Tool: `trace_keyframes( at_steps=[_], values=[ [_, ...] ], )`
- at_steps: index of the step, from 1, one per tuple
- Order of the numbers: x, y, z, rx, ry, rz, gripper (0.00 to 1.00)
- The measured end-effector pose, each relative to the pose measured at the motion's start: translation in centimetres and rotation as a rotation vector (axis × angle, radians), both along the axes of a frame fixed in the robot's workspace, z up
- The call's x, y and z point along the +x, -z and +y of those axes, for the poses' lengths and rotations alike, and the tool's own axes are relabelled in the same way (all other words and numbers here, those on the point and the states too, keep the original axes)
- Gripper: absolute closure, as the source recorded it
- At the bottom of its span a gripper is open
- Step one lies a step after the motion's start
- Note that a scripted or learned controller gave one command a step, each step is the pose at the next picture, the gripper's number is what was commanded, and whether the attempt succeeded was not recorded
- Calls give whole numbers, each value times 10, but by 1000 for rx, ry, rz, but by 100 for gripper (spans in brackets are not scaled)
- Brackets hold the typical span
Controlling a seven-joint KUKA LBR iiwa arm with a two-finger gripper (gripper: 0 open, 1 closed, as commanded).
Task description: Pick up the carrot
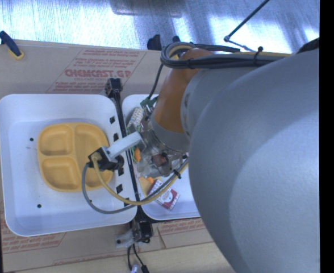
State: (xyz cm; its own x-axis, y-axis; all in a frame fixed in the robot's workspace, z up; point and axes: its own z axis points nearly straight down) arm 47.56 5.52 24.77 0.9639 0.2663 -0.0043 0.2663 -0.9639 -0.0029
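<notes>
**Claw low over the right bin, carrot mostly hidden under it**

We're at the reach/grasp step, as far as we can judge. The arm (pixel 258 152) comes in from the right and covers most of the right bin (pixel 181 212), so we only get a narrow strip of that bin along the divider.

The claw (pixel 155 161) sits down inside that strip, wrist tilted toward the left. We can't tell its opening: cabling and wrist body block the tips.

Carrot: our best guess is the small orange piece (pixel 146 182) just below the claw, near the divider, in the right bin. It's a sliver, partly hidden, so we wouldn't swear to it. It looks to lie on the bin floor, not between anything. No sign of a lift.

Beside it is a red-and-white packet (pixel 168 199), close enough that a sloppy close could catch it too. Something ribbed and pale (pixel 136 117) lies further up the same strip.

The left bin (pixel 13 169) holds a yellow compartment tray (pixel 70 155), flat and well clear of the pick. A white bracket with a black fitting (pixel 107 158) and a looping grey cable (pixel 101 201) hang off the wrist over that bin; that's just the rig's harness, not cargo.

Risk, in our view: the carrot is tight against the bin wall, leaving little room for one side of the claw.
</notes>
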Motion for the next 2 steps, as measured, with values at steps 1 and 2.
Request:
trace_keyframes(
  at_steps=[1, 2],
  values=[
    [51, -21, -26, 2, -131, -1, 100],
    [3, 57, -68, 2, -153, 2, 100]
  ],
)
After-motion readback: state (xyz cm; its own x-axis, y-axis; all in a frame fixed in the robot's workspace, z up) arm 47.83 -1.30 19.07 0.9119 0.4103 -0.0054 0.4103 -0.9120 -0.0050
